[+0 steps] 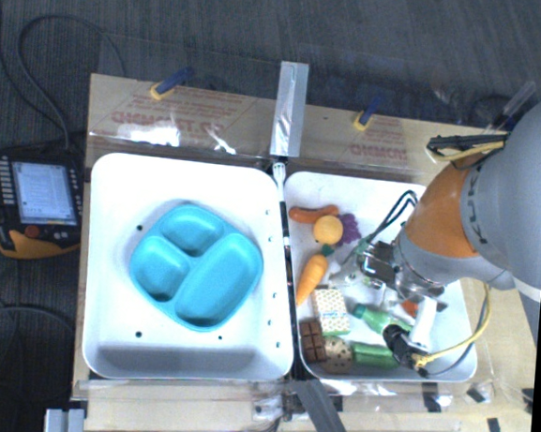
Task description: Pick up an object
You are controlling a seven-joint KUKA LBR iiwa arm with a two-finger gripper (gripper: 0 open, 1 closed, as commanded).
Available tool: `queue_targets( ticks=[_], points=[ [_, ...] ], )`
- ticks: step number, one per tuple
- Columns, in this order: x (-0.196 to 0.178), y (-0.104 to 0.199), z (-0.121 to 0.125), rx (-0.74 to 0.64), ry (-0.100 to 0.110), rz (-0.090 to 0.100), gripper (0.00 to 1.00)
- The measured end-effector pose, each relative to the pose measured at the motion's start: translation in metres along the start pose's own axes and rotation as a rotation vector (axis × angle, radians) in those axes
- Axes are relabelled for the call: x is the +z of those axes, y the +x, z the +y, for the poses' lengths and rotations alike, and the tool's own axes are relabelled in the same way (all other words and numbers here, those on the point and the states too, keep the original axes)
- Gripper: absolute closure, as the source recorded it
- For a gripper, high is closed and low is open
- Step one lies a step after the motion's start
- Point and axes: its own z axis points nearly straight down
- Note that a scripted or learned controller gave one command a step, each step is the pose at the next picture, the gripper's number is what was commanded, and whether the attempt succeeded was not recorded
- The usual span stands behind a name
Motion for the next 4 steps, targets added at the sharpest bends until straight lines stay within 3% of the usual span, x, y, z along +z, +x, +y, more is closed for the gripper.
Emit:
queue_targets(
  ticks=[1,2,3,4],
  points=[
    [0.0,0.0,0.0,0.0,0.0,0.0,0.0],
    [0.009,0.028,0.068,-0.135,0.001,-0.001,0.0],
    [0.001,0.028,0.067,-0.137,0.004,-0.005,1.0],
    [-0.157,0.066,0.064,0.216,-0.001,-0.004,1.0]
  ],
)
